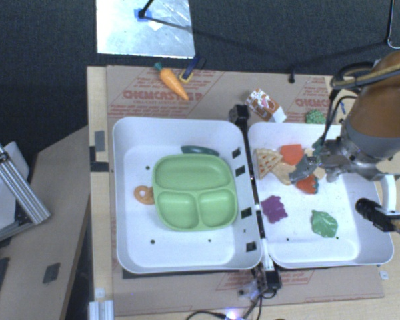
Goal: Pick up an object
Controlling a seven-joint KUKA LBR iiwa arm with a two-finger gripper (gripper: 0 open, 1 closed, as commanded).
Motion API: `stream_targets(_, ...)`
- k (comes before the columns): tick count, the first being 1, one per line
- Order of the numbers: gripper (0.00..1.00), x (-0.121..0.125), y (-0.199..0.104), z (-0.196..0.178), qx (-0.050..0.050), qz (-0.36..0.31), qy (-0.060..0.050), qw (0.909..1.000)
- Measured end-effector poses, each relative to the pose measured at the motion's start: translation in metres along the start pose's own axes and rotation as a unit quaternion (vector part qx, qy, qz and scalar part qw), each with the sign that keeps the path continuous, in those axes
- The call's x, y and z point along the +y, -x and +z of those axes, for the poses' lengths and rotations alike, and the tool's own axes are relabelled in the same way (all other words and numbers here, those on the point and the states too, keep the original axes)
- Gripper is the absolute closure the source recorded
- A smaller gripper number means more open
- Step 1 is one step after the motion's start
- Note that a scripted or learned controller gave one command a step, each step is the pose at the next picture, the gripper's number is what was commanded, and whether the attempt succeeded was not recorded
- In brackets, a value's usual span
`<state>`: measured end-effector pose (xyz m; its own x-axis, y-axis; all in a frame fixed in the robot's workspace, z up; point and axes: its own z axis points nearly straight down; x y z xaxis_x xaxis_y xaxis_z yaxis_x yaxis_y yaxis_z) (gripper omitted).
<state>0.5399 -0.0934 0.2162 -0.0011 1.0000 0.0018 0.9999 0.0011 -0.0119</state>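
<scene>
A red piece (308, 185) lies in the right bin (370, 249), touching the gripper (303, 173) – whether the gripper grasps it cannot be told. Near it lie an orange piece (291, 154), a waffle-like wedge (269, 163), a purple piece (275, 209) and a green leaf (324, 223) – the left bin (130, 242) holds a green divided tray (192, 192).

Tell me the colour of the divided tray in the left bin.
Light green; the divided tray shows plainly in the camera view.

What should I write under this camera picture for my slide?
Robot gripper reaching among toy foods in the right bin, beside a green plate.
</scene>
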Motion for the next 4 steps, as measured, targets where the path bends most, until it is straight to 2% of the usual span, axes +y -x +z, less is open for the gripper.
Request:
stream_targets(1, 0.00, 0.003, 0.000, -0.007, -0.001, -0.001, 0.007, 1.0000)
stream_targets(3, 0.00, -0.006, 0.002, 0.083, 0.000, 0.000, 0.004, 1.0000)
stream_targets(4, 0.00, -0.004, 0.001, 0.133, -0.001, 0.001, 0.007, 1.0000)
